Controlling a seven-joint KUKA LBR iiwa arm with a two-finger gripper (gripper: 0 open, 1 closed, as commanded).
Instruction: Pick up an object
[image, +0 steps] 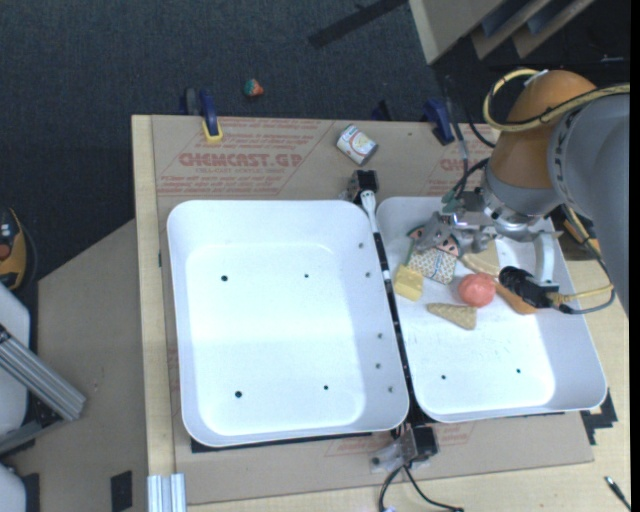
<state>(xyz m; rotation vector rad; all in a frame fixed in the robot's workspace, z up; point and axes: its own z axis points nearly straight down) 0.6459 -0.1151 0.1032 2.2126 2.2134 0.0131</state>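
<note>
Gripper (447, 232) low in right bin (560, 385), over the patterned block (433, 264) — apparently nothing lifted yet. Finger state: cannot tell. Pink ball (477, 290) and wedge (453, 315) lie loose nearby — pick undone.

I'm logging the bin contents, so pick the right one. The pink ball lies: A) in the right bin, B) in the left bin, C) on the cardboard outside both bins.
A: the pink ball rests in the right bin, beside a tan wedge.
</note>
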